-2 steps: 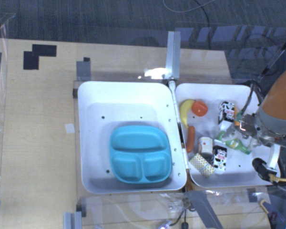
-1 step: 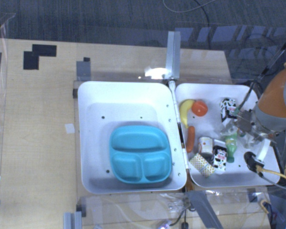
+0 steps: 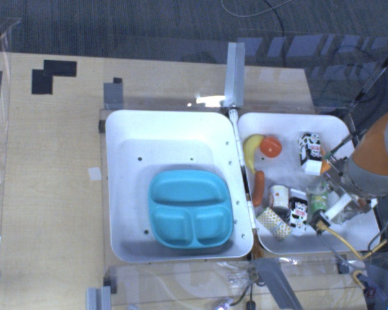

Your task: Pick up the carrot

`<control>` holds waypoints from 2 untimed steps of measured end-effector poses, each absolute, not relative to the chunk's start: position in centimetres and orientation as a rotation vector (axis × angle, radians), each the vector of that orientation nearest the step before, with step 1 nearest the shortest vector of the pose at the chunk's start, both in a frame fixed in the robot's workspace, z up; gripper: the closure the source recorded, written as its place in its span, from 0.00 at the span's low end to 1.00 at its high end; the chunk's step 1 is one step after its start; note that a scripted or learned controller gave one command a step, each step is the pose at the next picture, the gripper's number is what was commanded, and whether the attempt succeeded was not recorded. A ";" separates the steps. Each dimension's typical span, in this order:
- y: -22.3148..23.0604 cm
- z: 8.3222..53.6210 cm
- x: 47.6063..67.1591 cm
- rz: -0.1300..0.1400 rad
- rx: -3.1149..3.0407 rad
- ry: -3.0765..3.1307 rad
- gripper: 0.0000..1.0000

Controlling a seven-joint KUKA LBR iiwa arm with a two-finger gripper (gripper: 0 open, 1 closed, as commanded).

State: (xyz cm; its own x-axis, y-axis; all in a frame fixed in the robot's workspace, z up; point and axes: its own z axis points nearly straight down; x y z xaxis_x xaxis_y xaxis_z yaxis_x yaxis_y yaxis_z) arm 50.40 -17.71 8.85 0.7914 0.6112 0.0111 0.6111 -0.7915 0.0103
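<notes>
In the right bin [image 3: 333, 123], a long orange-red carrot-like piece [image 3: 259, 187] lies along the left wall, below a yellow banana [image 3: 251, 150] and a red-orange round fruit [image 3: 270, 147]. A small orange bit [image 3: 325, 167] shows beside a white block [image 3: 312, 167]; I cannot tell what it is. My gripper [image 3: 328, 202] hangs low over the right half of this bin, above a green item [image 3: 318, 203], well to the right of the long orange-red piece. The wrist hides what lies right under the gripper.
The left bin [image 3: 123, 173] holds a blue divided plate [image 3: 191, 207]. Around the gripper are two cow-patterned cartons [image 3: 310, 146] [image 3: 299, 212], a small can [image 3: 279, 196] and a patterned box [image 3: 271, 222]. A metal divider post [image 3: 235, 76] stands between the bins.
</notes>
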 end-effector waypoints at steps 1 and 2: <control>-17.7 8.9 50.4 0.022 2.968 1.012 0.00; -17.6 9.8 50.7 0.026 2.964 1.024 1.00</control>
